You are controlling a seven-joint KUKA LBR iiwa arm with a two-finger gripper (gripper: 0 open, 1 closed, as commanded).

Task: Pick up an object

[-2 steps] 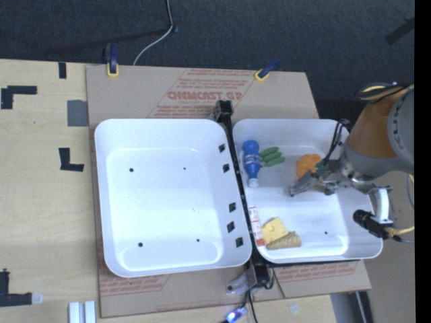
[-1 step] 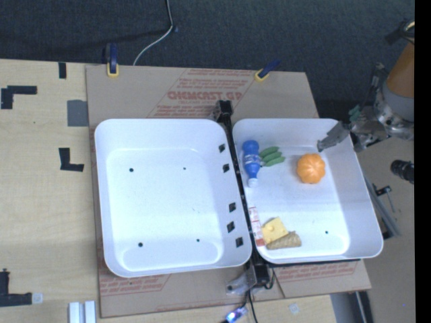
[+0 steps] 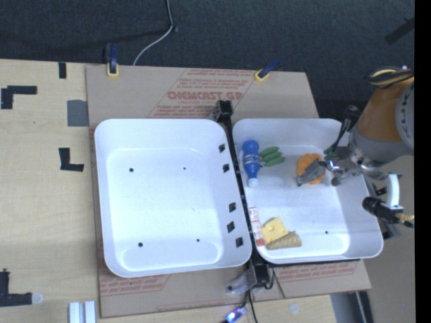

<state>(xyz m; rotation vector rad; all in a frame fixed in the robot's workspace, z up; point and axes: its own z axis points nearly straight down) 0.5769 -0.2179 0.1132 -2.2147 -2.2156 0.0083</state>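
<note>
Camera view: looking down at a slant on two shallow white bins set side by side on a brown cardboard sheet (image 3: 202, 93).
Left bin (image 3: 108, 180): bare white floor with a few small dark dots on it.
Right bin (image 3: 350, 241): this one carries all the objects.
Arm (image 3: 387, 123): grey with its orange band, reaching in from the right over the right bin's far right side.
Gripper (image 3: 311, 175): down low in the right bin, its dark fingers lying right against the orange object (image 3: 308, 163). They seem to close on its lower edge, though from here I cannot tell for certain whether they are open or clamped.
Orange object: sits in the upper right part of the right bin, touching the gripper tip.
Blue bottle (image 3: 250, 160): lies along the bin's left wall, near the divider between the bins.
Green item (image 3: 272, 157): just beside the blue bottle, on its right.
Yellow block (image 3: 273, 230): near the front of the right bin, well apart from the gripper.
Tan wedge (image 3: 285, 241): touching the yellow block on its lower right.
Clamps (image 3: 111, 59): blue and yellow ones pinch the cardboard's far edge.
</note>
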